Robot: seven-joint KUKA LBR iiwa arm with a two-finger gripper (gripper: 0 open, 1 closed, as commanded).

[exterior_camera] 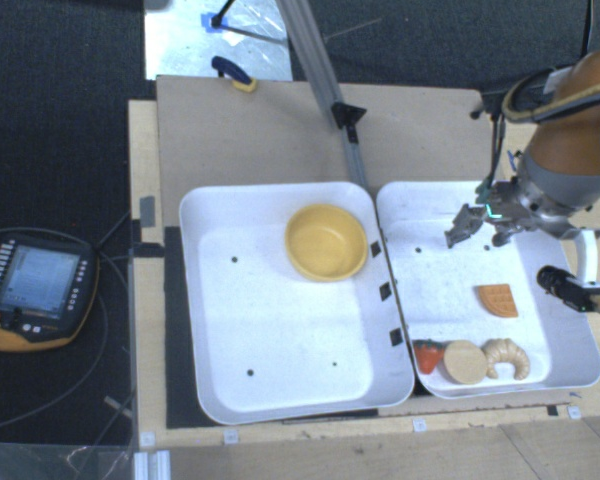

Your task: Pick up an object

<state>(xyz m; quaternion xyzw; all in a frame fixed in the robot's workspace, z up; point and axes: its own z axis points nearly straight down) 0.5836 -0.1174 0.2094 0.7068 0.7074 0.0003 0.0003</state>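
In my left bin [210,298] sits a yellow bowl [326,241], rigid and light, best pinched at its rim. Over the right bin [580,368] my gripper [480,228] hovers with fingers spread, holding nothing; the waffle [497,300] just below-right looks stiff, flat and light, so I'd grip across its edges

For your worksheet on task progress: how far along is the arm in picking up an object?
Nothing looks done yet: the end effector hangs over the right bin with nothing between its fingers. The waffle piece, croissant and round biscuit lie in the bin. Choosing, grasping and lifting remain.
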